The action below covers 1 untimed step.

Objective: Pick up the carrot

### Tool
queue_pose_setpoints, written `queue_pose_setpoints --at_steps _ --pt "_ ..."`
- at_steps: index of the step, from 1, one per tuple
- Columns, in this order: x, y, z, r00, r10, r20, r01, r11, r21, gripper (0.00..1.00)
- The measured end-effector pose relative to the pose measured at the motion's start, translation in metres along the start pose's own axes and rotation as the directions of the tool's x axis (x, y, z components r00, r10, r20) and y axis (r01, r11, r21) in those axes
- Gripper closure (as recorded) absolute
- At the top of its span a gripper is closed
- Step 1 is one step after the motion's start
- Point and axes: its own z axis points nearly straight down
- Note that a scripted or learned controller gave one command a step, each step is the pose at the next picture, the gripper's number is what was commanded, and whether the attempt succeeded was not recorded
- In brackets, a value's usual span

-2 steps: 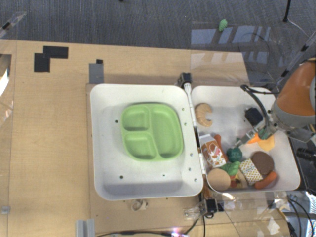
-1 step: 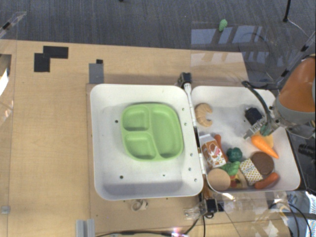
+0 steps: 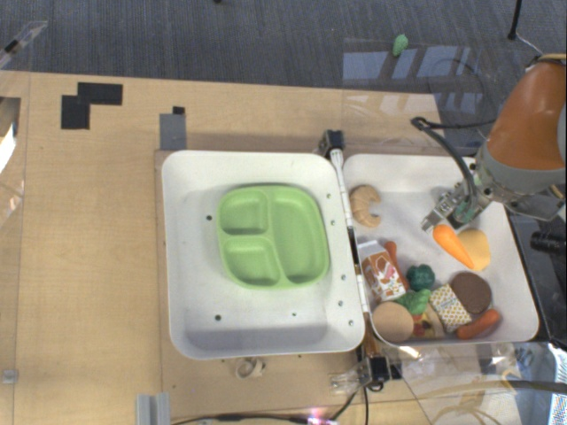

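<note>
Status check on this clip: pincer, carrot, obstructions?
Pincer low in right bin, just above carrot. Carrot lying flat, not gripped. Yellow piece touching its far side.

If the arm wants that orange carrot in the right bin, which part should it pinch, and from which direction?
Probably the thicker middle of the carrot, coming straight down from above. It lies flat and slanted, narrow end toward the gripper, so fingers closing across its width should fit. A pale yellow food piece touches its far-right side, leaving little room there.
</note>
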Motion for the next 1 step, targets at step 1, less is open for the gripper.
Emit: queue_pose_setpoints --at_steps 1 --pt "0.1011 0.0216 -0.0021 0.997 -0.071 -0.01 0.071 0.997 0.004 1.0"
